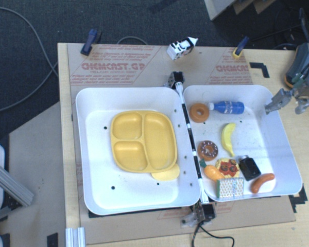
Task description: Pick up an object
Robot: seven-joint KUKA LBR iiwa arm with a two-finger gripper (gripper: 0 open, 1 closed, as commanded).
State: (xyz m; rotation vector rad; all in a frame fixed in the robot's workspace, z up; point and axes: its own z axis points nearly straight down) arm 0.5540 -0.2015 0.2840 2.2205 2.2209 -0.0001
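Note:
The right bin [278, 138] holds several toy foods: a brown donut [199, 112], a blue bottle [227, 107] lying on its side, a yellow banana [228, 138], a chocolate donut [208, 149], an orange piece [212, 172], a pizza slice [228, 167], a black block [249, 168], a sausage [262, 183] and a pale waffle [230, 188]. My gripper [289, 103] hangs above the bin's far right rim, open, with nothing between its fingers. It is well to the right of the bottle and touches no object.
The left bin [92, 138] carries a yellow divided plate [143, 140] with a flat yellow piece [166, 175] poking out under its near edge. A small black-and-white carton [182, 47] and two blue clamps [89, 41] sit on the bench behind the bins.

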